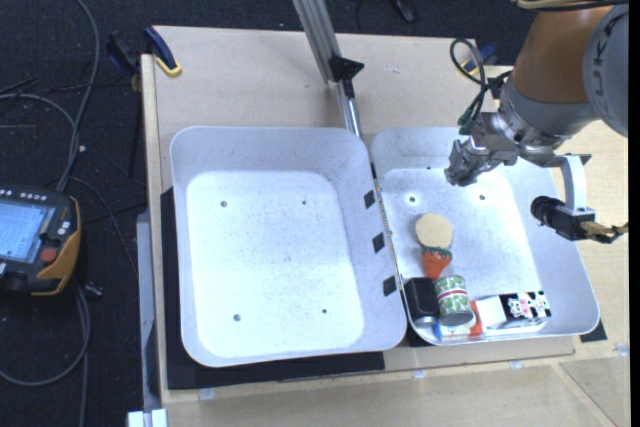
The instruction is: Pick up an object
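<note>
Crowding the lower edge of the right bin [560, 260], a black block [419, 296], a green can [452, 299] and a white patterned box [524, 307] overlapped, their shapes hard to separate; a round tan object [434, 231] lay above them. Higher right, the gripper [463, 166] hovered over bare bin floor; its grip state could not be told.

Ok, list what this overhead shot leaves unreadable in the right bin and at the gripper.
- Gripper, camera view: a dark blur; finger state unreadable.
- Green can: label too small to read.
- Black object: partly behind the can, against the right bin's wall; identity unclear.
- Black-and-white box: print too small.
</note>
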`<state>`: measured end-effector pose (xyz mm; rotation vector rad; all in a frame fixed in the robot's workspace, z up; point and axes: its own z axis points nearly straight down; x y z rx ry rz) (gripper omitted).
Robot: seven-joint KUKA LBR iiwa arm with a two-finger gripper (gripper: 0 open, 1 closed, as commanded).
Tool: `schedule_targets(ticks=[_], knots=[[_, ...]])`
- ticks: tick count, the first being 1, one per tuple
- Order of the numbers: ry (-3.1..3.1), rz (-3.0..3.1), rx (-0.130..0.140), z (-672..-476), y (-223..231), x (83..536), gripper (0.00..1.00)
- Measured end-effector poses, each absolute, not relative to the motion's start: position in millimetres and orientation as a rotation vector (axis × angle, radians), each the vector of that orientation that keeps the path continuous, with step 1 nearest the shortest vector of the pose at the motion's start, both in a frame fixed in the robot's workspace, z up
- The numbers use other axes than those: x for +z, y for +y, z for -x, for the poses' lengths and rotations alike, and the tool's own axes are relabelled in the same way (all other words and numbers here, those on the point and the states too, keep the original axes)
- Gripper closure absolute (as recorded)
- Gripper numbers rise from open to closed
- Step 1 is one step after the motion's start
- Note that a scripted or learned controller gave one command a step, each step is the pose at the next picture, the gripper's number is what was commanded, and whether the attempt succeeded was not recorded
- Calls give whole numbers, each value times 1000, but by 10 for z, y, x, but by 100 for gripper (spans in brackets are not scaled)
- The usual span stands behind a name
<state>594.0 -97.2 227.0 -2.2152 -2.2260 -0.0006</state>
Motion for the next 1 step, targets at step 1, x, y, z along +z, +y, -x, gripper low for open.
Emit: schedule_targets(ticks=[1], knots=[[-2225, 2215, 0, -5924, -428, 2170, 100]])
